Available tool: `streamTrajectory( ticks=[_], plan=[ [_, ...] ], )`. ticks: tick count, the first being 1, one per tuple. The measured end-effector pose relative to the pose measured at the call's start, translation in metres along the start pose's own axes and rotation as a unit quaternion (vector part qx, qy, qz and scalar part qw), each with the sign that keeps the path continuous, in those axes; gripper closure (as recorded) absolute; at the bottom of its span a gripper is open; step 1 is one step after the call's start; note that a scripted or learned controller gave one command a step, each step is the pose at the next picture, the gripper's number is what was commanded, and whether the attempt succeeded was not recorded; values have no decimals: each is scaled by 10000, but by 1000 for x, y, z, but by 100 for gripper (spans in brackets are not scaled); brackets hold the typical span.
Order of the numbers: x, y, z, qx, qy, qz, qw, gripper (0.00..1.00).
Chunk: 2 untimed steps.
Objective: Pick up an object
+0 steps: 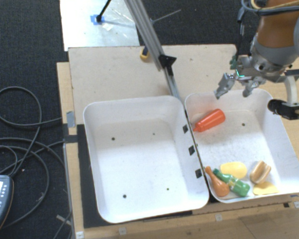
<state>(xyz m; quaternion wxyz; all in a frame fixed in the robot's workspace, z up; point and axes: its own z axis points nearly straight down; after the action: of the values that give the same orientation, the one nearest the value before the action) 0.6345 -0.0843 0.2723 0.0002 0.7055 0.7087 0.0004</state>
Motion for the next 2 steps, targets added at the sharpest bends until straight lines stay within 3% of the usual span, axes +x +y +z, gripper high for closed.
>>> streamTrajectory(
  ticks=[2],
  plan=[
    [-1, 4, 85, 20, -1, 21, 10000, 0]
  ],
)
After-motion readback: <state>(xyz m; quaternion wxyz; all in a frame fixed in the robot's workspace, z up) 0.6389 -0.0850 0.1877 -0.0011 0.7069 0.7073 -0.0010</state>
